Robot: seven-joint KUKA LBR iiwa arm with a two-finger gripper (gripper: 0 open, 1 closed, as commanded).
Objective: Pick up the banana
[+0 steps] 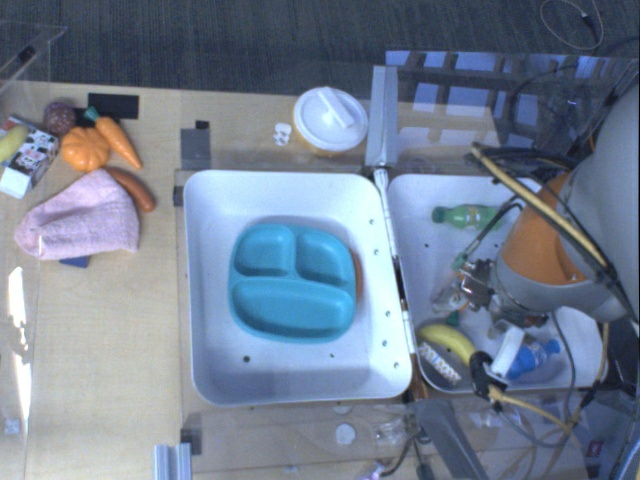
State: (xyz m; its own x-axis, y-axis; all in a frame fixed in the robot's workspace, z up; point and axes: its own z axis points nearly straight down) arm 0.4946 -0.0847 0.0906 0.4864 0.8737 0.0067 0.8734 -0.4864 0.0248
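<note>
Your claw point(470, 293) sits low in the right-hand shallow white bin point(420, 203), at the end of the grey arm with its orange band point(535, 248), and from this slanted view you cannot tell whether it is spread or closed; nothing shows in its grip. Reading across from the left: on the pale wooden surface point(100, 348) lie a crumpled pink cloth point(78, 220), a small orange toy pumpkin point(84, 149), an orange toy carrot point(122, 140) and a brown sausage-shaped toy point(135, 188), none of them your concern. Next comes the left-hand white bin point(205, 368) holding a turquoise divided plastic tray point(292, 280), with a round white lid point(331, 118) on the surface behind it. In the right bin, a green plastic bottle point(462, 214) lies on its side near the far wall, and the yellow banana point(448, 341) rests at the near left corner, just below the claw and close to the divider between the bins. A white and blue item point(522, 353) lies to its right, partly under cables. To do this step well, you would likely bring the claw straight over the banana's thick middle, align it across the fruit's short width, and descend squarely. Watch the nearby bin wall and the dark object point(440, 366) beside the banana, which could block one side.
</note>
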